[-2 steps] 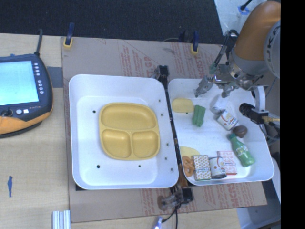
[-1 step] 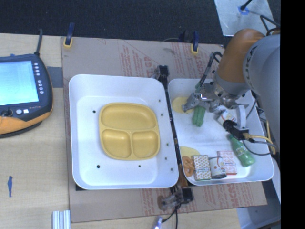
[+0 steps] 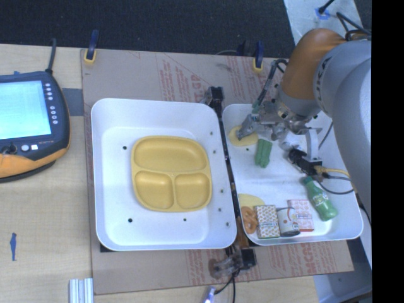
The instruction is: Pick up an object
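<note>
My gripper (image 3: 270, 131) hangs low over the far part of the right bin (image 3: 344, 235), open, with its fingers spread to either side. A small green cylinder (image 3: 262, 153) lies just in front of it, its far end close under the fingers and not held. A green bottle (image 3: 319, 200) lies at the bin's right side. A pale yellow flat piece (image 3: 238, 136) sits at the far left corner, beside the left finger. At the near edge are an orange pretzel-like item (image 3: 249, 218), a small patterned box (image 3: 267, 221) and a red and white carton (image 3: 297, 216).
The left bin (image 3: 107, 169) holds a yellow three-compartment tray (image 3: 170, 172). A tablet-like pendant (image 3: 28, 122) rests at the bench's far left. Cables (image 3: 312, 166) trail from the wrist across the right bin. The grey arm (image 3: 347, 81) covers that bin's far right corner.
</note>
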Controlling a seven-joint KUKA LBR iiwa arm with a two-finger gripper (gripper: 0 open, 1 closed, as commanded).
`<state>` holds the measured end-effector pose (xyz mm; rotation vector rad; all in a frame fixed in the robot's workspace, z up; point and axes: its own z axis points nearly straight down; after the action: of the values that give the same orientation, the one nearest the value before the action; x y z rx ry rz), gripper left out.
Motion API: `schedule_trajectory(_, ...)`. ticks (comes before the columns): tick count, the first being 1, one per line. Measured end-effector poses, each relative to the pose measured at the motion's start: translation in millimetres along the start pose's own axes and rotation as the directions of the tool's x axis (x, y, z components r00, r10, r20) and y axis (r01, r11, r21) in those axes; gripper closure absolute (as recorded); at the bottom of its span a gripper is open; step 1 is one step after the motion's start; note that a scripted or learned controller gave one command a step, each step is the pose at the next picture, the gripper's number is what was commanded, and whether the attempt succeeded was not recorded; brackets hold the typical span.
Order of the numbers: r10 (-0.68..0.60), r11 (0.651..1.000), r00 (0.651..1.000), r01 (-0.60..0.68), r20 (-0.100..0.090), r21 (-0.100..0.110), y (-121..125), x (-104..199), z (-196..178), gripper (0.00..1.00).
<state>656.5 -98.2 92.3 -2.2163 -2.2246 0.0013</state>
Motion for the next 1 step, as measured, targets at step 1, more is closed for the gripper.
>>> schedule_trajectory(1,0.0,1.0,1.0,0.0,-0.001,0.002,-0.2,5.3,0.2,0.0)
